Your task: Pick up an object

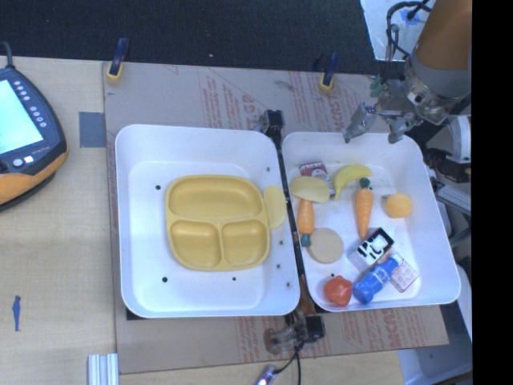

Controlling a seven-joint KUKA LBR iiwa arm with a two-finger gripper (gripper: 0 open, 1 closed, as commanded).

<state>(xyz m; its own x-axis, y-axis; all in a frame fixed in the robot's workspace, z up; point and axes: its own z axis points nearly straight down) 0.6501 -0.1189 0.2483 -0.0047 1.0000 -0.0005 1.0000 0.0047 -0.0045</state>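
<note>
My gripper [375, 130] hangs open above the far edge of the right bin [437, 239], its two fingers spread wide with nothing between them. Below it in that bin lie a yellow banana [350, 176], an orange carrot [364, 208], a second smaller carrot [305, 216], a pale yellow slice [309, 188], an orange ball [398, 205], a tan round disc [326, 245], a black-and-white box [373, 246], a blue bottle [375, 279], a red piece [338, 290] and a small red-and-white packet [313, 169].
The left bin [136, 215] holds a yellow three-compartment tray [216, 220]. A tablet-like pendant [24, 131] lies on the bench at far left. Clamps [117, 58] pin the cardboard at the back edge.
</note>
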